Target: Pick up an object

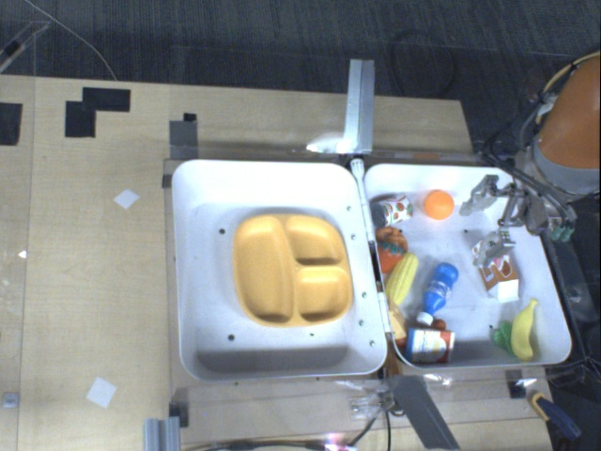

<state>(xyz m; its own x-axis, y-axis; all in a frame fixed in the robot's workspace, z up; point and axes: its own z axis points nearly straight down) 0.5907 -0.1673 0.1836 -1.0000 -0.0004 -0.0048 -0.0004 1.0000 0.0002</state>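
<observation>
Carton: small brown carton in right bin, long axis near to far.
Gripper: gripper above carton's far end; finger spread unclear, nothing visibly held.

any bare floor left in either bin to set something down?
Left bin: bare strip all round the yellow tray, widest toward the near wall. Right bin: small patch between the blue bottle and the banana; its left edge is crowded.
</observation>
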